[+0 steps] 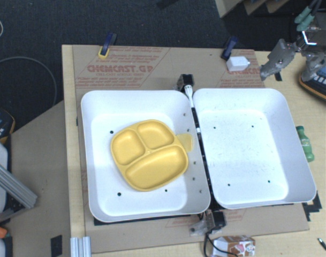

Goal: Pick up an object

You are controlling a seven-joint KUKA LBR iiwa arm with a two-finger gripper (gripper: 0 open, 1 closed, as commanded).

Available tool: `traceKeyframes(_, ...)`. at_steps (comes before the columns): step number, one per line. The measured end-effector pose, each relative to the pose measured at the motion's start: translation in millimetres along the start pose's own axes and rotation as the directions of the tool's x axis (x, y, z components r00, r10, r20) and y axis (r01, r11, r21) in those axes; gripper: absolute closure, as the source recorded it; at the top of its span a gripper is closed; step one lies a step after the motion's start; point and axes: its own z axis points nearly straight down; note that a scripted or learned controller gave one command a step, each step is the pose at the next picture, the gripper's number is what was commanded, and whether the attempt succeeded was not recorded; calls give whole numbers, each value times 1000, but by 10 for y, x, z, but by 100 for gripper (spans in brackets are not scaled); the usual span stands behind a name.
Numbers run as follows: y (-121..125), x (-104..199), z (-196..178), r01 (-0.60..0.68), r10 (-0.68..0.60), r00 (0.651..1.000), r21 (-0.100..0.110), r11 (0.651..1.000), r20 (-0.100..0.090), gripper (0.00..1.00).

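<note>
**Plate waits in the left bin**

The yellow divided plate (148,154) lies flat in the left bin (93,111), near its middle, with its tab toward the right bin (275,106). Its long axis runs slantwise, from upper left to lower right. Your tool (280,58) hangs over the bench (152,63) at upper right; whether it grips anything, you cannot tell. Expect a slip: the plate is wide, smooth and shallow, so a top grab may skid off its rim.

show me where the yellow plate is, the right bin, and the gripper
yellow plate (149,154): camera view, on the ridge where its three compartments meet.
right bin (248,143): camera view, on its bare floor.
gripper (270,68): camera view, upper right, near the fingertips, beyond the bin's far corner.
</note>
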Motion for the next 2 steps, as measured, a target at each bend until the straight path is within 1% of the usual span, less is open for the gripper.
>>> traceKeyframes(1,-229,580,-125,-3,3,1000,7,1000,0,0)
traceKeyframes(2,-214,560,-227,-5,5,1000,4,1000,2,100)
